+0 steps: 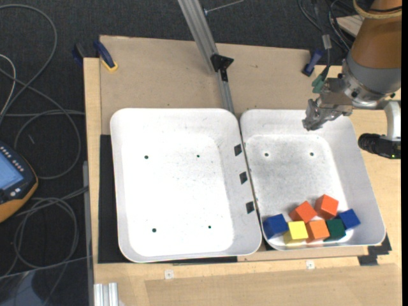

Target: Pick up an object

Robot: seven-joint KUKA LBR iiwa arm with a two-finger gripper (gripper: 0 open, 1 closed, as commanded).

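Wooden bench bears two white bins side by side: left bin, right bin.

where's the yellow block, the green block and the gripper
yellow block (pixel 297 229), camera view, on its top face
green block (pixel 335 227), camera view, on its top face
gripper (pixel 313 122), camera view, at its fingertips above the right bin's far edge

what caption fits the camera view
Gripper over right bin's far edge; coloured blocks clustered in its near corner.
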